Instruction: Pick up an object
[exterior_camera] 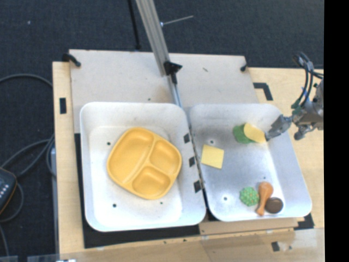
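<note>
The right bin (pixel 283 162) holds a flat yellow square (pixel 212 157) near its left side. At its far right a yellow wedge (pixel 254 132) lies against a green piece (pixel 240 133). Near the front right corner sit a green knobbly piece (pixel 249 196), an orange drumstick (pixel 264 195) and a brown ball (pixel 274 205). My gripper (pixel 289 129) hovers over the right bin's far right rim, just right of the yellow wedge. It is open, with nothing between its fingers.
The left bin (pixel 98 201) holds a yellow divided plate (pixel 144 162). A metal post (pixel 155 31) slants up from between the bins at the back. Cables (pixel 306 81) hang at the right by the arm.
</note>
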### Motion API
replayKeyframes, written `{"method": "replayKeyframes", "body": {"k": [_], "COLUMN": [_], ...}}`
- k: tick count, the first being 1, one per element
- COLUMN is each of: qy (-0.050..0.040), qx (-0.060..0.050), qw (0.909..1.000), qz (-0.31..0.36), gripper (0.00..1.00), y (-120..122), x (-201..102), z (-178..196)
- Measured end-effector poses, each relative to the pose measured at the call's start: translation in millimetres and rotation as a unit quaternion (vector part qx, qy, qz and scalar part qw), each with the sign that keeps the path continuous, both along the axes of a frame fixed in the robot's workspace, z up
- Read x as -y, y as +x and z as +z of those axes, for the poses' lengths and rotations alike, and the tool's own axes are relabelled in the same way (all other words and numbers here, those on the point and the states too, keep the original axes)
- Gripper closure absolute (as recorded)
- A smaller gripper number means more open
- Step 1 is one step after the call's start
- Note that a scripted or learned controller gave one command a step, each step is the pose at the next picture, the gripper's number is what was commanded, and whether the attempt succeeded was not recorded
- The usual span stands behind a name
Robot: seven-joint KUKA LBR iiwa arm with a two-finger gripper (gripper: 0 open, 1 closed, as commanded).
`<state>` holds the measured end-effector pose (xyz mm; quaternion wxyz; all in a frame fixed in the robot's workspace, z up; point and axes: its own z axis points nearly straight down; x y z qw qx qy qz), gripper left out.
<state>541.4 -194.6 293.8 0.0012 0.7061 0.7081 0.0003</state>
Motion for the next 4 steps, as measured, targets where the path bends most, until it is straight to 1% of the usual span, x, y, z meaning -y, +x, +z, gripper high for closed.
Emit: {"method": "replayKeyframes", "body": {"k": [1, 2, 3, 4], "qy": [0.0001, 0.0001, 0.0000, -0.0001], "qx": [0.000, -0.003, -0.002, -0.003], "qw": [1.0000, 1.0000, 1.0000, 1.0000], "qz": [0.000, -0.002, -0.002, -0.002], "gripper": [0.00, 0.00, 0.00, 0.00], "y": [0, 8, 10, 18], "x": [0, 5, 5, 10], "z": [0, -57, -100, -150]}}
